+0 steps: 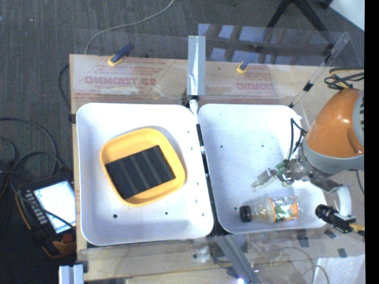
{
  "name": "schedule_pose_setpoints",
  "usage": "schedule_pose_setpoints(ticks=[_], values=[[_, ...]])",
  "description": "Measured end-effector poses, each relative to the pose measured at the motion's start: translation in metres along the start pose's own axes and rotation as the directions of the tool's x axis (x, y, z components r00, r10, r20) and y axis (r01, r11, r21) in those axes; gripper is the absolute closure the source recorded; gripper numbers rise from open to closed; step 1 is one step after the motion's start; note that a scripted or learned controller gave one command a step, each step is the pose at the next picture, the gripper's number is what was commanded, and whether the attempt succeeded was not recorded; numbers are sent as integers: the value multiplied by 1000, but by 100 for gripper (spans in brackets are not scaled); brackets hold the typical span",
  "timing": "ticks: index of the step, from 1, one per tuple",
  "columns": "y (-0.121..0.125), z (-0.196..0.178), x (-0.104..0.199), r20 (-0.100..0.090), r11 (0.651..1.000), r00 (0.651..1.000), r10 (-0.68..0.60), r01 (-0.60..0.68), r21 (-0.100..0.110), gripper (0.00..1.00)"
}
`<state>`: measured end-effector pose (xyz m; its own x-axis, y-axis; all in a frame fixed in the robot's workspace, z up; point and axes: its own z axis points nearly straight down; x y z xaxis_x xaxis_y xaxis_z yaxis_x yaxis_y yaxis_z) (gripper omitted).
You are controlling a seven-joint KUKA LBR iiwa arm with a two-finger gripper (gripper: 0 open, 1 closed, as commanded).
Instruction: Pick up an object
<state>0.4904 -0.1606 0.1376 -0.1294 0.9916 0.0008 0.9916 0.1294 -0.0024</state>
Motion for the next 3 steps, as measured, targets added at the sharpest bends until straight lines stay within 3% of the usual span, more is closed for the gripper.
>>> schedule_pose_setpoints(ticks=[1, 2, 3], values=[[-4, 46, -11, 4, 983, 983, -184, 184, -11, 0], [-10, -3, -29, 1, 982, 982, 187, -187, -2, 0], [-2, 26, 29, -1, 998, 998, -55, 55, -2, 0]])
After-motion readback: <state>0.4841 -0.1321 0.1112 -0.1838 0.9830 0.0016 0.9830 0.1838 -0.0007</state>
